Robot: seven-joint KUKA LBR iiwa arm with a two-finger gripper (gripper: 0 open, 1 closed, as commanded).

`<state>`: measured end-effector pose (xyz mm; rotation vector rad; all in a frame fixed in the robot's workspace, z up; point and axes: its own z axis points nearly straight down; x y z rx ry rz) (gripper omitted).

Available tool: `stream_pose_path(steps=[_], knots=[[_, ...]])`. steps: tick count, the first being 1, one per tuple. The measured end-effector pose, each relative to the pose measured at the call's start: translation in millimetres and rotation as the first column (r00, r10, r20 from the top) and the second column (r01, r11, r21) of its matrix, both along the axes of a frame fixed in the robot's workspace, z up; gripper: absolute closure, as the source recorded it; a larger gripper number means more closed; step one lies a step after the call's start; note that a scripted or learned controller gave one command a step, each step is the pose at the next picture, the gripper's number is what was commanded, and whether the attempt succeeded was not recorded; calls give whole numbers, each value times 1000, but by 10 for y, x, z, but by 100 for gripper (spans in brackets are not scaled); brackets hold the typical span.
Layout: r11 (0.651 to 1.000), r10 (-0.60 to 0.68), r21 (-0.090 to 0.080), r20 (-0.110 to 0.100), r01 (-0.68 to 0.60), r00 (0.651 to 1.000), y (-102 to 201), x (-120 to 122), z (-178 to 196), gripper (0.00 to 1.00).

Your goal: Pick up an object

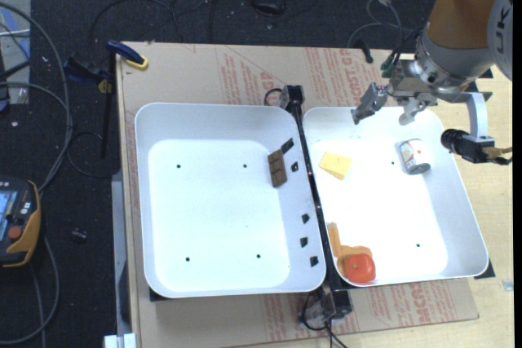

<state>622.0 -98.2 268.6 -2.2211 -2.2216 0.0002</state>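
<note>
A yellow wedge-shaped block [335, 165] lies flat in the right bin's upper left part. A small white can [413, 156] lies on its side toward the upper right. A red tomato-like ball [359, 266] touches an orange piece [343, 246] in the near left corner. A brown bar [278, 168] leans against the left bin's right wall.

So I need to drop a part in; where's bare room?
The left bin is bare across its floor, left of the brown block. In the right bin, room lies between the yellow block, can and tomato. Its far edge is crowded by the gripper.
</note>
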Motion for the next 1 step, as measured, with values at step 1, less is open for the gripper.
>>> stream_pose_path(steps=[1], knots=[[999, 52, 0, 0, -52, 999, -207, -345, -117, 0]])
